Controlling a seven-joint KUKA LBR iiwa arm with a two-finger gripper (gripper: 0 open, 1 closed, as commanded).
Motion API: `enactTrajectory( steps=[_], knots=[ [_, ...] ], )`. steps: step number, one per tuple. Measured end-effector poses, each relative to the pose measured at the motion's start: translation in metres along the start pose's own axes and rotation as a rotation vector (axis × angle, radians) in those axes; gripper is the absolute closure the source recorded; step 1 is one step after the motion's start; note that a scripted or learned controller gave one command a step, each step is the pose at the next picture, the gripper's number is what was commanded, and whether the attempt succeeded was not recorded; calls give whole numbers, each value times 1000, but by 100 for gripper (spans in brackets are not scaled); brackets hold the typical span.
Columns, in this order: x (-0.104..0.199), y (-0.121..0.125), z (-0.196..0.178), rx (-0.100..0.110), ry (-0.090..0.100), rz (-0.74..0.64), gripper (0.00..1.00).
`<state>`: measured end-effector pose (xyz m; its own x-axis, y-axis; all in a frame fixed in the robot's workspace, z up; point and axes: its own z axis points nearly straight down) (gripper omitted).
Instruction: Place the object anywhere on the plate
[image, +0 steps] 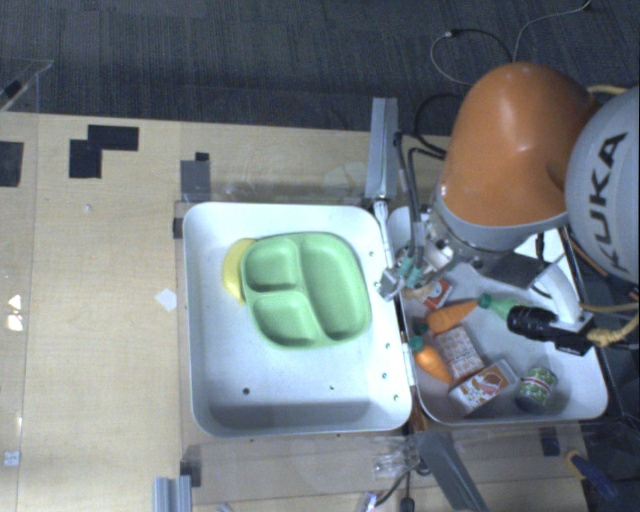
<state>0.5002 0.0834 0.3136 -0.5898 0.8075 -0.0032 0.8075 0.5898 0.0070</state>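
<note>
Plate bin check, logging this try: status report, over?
Gripper over the divider between bins, fingers unclear. Green plate in left bin, nothing on it. Carrot and cartons in right bin. Path clear.

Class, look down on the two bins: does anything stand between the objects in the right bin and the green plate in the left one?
Only the bins' adjoining walls lie between them. The green plate sits open-topped in the left bin, with a yellow thing tucked under its far-left edge. The tool hangs over the divide.

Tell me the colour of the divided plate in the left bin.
Light green; the plate shows clearly in the camera view.
</note>
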Motion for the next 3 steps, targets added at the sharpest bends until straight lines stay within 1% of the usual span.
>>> enactTrajectory(
  steps=[1,2,3],
  knots=[
    [52,23,-72,-2,1,-83,100],
    [55,23,112,4,3,-155,100],
    [54,23,112,3,3,-154,0]
  ],
)
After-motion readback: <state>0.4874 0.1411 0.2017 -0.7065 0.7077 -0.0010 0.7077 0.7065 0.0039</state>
